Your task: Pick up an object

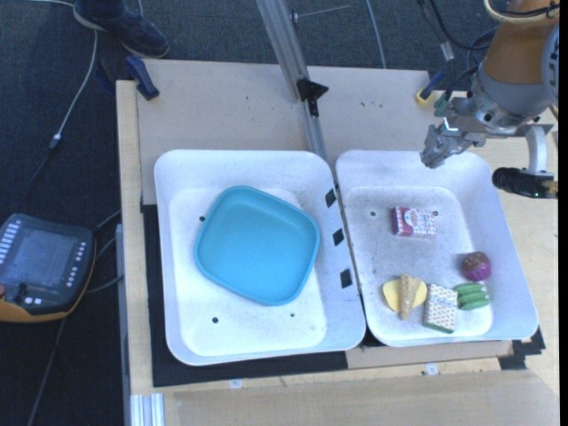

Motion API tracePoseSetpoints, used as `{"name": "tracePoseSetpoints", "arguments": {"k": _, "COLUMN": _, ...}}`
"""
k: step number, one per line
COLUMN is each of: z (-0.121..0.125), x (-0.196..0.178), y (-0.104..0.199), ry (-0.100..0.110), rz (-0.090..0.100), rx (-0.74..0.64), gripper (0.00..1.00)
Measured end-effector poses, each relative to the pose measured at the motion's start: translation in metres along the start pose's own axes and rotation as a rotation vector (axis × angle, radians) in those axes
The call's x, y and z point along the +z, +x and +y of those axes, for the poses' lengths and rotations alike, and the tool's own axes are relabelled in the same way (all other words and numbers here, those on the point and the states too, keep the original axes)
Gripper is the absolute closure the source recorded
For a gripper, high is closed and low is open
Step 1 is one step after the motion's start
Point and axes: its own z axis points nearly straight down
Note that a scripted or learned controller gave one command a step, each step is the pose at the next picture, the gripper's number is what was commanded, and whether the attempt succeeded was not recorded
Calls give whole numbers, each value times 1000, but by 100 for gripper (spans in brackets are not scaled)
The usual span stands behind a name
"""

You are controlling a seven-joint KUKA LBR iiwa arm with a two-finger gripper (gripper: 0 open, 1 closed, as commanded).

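My gripper (437, 152) hangs over the far edge of the right bin (502, 204), well above the objects. Nothing shows between its tips. In the right bin lie a small red and white carton (414, 222), a purple round fruit (476, 265), a yellow corn-like piece (404, 295), a pale waffle-patterned block (441, 307) and a green pod (472, 296). The carton sits nearest the gripper, a short way toward the front. The left bin (177, 229) holds a turquoise square plate (256, 244).
A metal pole (288, 38) slants across the bench behind the bins. A blue clamp (142, 76) sits at the bench's far left corner. A pendant controller (40, 264) lies on the floor at left. Cables trail behind the arm.
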Motion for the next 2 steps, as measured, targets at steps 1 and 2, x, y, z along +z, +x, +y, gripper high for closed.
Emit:
{"name": "tracePoseSetpoints", "arguments": {"k": 1, "z": -4, "x": 5, "y": 50, "ry": 1, "rz": 1, "rx": -4, "gripper": 100}}
{"name": "tracePoseSetpoints", "arguments": {"k": 2, "z": -12, "x": 9, "y": 100, "ry": 2, "rz": 1, "rx": -4, "gripper": 100}}
